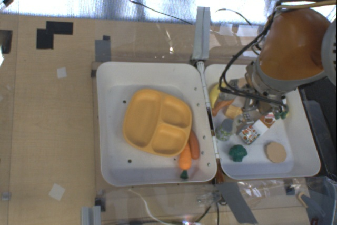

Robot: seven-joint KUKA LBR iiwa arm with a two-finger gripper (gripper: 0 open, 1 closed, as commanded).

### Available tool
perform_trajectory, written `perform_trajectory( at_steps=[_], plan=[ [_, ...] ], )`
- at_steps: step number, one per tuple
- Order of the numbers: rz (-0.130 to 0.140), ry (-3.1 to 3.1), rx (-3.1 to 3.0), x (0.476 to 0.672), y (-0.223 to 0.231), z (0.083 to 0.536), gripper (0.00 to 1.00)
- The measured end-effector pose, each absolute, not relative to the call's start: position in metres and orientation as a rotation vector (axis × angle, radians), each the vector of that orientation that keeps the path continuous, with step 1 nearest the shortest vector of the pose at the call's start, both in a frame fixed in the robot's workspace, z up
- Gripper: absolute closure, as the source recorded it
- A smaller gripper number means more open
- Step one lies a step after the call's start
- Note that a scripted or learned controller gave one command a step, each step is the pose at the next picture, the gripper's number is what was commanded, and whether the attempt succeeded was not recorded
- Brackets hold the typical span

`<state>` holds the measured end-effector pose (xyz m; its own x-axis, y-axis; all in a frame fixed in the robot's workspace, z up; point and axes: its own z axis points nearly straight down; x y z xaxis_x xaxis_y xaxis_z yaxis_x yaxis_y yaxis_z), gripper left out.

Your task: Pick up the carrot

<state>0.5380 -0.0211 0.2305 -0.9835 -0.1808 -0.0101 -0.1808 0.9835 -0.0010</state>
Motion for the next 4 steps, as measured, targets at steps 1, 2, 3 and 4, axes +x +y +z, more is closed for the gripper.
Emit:
perform_trajectory(
  at_steps=[1,2,3,4],
  plan=[
    [0.002,3.135,0.089,0.51,0.008,0.185,0.0],
    [0.002,3.118,0.328,0.489,-0.026,0.185,0.0],
    [0.003,3.091,0.519,0.489,-0.033,0.186,0.0],
    [0.003,3.06,0.678,0.488,-0.047,0.186,0.0]
  ],
)
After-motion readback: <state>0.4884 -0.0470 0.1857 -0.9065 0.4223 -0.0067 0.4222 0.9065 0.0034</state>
